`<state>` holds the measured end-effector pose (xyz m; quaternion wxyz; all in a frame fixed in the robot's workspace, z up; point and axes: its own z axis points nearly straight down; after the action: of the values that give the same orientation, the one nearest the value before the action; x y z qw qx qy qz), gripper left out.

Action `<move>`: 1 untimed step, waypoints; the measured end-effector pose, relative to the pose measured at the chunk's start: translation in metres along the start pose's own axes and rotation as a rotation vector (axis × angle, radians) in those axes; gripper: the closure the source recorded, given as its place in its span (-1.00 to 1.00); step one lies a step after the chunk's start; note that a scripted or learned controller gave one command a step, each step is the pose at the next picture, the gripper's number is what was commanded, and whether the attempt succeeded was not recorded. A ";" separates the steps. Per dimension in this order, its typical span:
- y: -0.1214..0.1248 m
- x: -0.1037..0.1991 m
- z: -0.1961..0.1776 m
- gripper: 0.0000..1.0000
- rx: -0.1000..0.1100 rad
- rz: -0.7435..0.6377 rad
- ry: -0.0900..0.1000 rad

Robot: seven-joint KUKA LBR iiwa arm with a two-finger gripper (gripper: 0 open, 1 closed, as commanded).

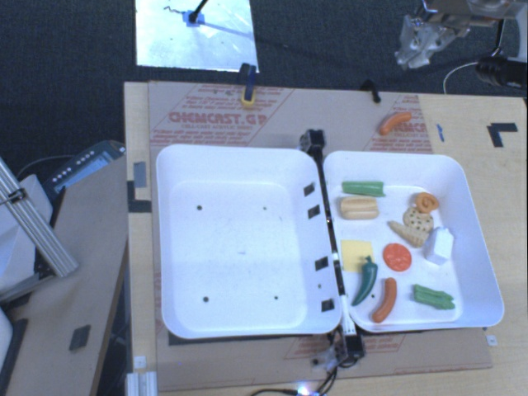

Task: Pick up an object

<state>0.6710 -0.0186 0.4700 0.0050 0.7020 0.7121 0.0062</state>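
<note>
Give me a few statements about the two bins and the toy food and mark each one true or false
1. All the food in bins lies in the right bin. True.
2. The gripper is down inside the left bin. False: it hangs above the bench's far right corner, beyond both bins.
3. A sausage lies on the bench outside the bins. True.
4. The tomato slice sits in the left bin. False: it is in the right bin.
5. The green pepper lies beside the yellow cheese slice. True.
</note>
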 end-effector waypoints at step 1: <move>-0.031 0.047 0.164 1.00 0.030 0.006 0.000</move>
<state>0.6415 0.0284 0.3058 -0.0056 0.7041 0.7100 -0.0043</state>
